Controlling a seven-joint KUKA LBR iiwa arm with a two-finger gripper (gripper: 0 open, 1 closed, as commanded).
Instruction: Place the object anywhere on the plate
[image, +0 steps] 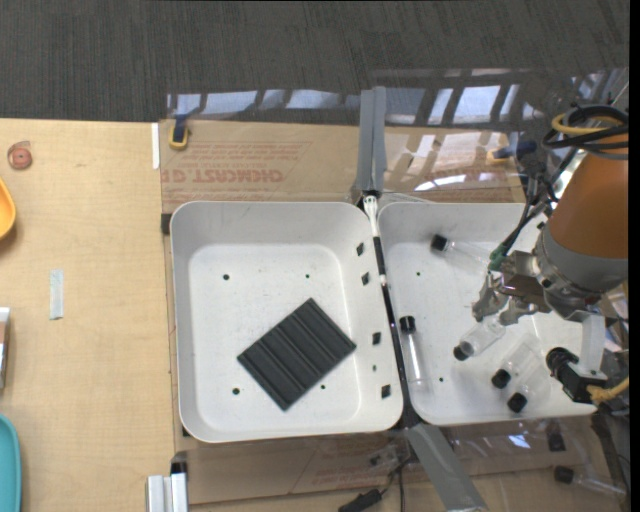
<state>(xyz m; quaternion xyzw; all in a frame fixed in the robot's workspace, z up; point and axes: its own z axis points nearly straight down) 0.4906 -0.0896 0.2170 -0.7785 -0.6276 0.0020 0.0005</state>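
Jaws (497, 312) hang low over clear vials (478, 340) in the right bin (440, 405), grip state seemingly unreadable.

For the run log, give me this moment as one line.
arm: over right bin | gripper: above clear vials | plate: dark, ridged, in left bin, nothing on it | placement: not done

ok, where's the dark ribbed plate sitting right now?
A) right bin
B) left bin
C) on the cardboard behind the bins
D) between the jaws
B: the dark ribbed plate lies flat and turned at an angle on the floor of the left bin, while the clear vials lie in the right bin, where the arm is.
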